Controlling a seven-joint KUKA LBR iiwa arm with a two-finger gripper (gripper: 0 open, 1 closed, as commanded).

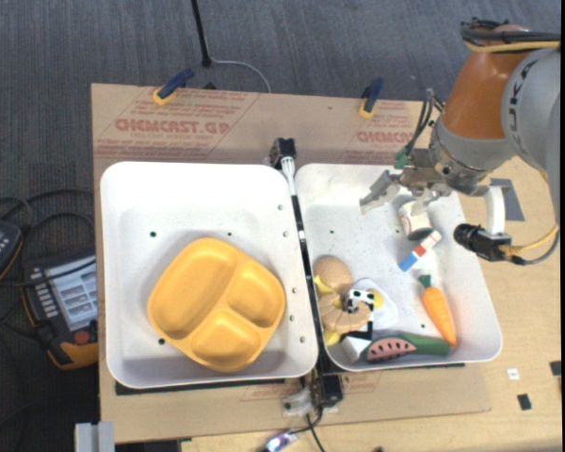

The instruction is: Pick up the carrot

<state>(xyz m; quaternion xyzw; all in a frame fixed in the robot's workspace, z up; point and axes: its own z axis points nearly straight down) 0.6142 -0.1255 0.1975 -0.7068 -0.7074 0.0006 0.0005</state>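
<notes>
The carrot lies in the right bin, near its right wall and toward the near corner, its orange tip pointing near-right and its green top pointing far-left. Just far-left of it lies a small red, white and blue tube, and near-left of it, along the bin's near wall, lie a green pod and a watermelon slice. Left of those, by the divide between the bins, sit a tan lump and a small plush toy with yellow, white and black parts. The gripper hangs over the far part of the right bin, well apart from the carrot, with the arm's orange band above it at the right. Metal parts splay out to the left and right under the wrist, but how far the hand is open, or whether it has hold of anything, I cannot tell. A white cylinder shows just under it. The left bin bears a yellow divided plate toward its near side.
</notes>
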